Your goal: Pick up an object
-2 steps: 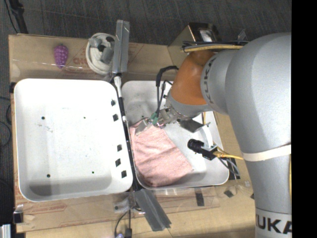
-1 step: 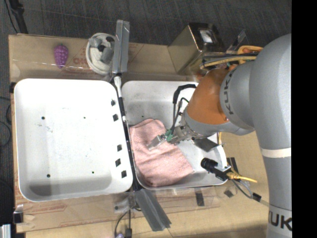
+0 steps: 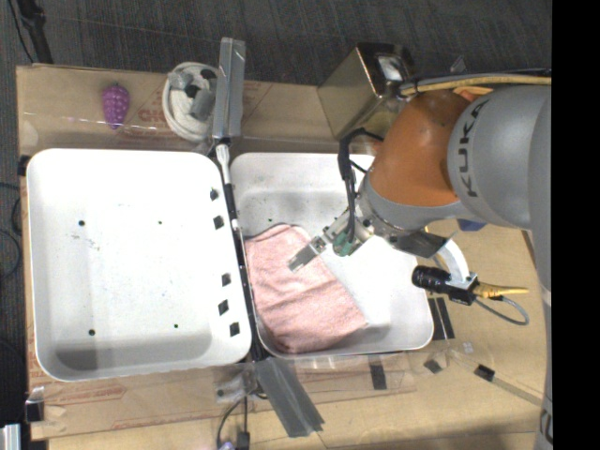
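Pink cloth (image 3: 302, 291), spread flat in the right-hand bin (image 3: 281, 178) with its long axis run from 11 to 5 o'clock, is overhung at its 1 o'clock edge by the tool (image 3: 321, 246), whose grip state cannot be told.

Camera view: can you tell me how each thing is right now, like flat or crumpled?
Pink cloth: lying spread in the right bin, a little rumpled, not lifted.
Gripper: low over the cloth's upper edge.
Right bin: holds the cloth.
Left bin: sitting flat beside the right bin.
Purple toy: lying on the bench behind the left bin.
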You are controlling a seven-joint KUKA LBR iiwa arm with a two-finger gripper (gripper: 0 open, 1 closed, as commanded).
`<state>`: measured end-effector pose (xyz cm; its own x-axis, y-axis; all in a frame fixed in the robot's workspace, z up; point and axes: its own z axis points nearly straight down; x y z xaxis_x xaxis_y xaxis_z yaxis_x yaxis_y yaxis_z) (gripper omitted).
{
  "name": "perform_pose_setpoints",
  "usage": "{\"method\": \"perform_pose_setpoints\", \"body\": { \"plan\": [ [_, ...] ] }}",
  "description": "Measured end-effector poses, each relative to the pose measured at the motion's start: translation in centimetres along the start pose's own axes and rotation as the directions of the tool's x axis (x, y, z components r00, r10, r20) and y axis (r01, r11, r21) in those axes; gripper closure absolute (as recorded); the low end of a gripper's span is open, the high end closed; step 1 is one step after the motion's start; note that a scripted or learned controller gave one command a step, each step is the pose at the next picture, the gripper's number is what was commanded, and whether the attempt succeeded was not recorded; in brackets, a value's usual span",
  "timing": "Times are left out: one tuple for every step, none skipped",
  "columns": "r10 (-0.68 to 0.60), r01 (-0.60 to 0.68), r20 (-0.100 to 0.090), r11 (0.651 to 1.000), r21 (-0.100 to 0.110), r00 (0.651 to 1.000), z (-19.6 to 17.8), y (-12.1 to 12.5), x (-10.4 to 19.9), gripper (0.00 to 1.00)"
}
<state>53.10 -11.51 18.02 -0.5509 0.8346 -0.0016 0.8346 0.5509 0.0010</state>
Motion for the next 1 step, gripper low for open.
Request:
{"method": "perform_pose_setpoints", "body": {
  "plan": [
    [0.012,-0.012,-0.002,1.000,0.003,1.000,8.94,5.52,-5.47,0.00]
  ]
}}
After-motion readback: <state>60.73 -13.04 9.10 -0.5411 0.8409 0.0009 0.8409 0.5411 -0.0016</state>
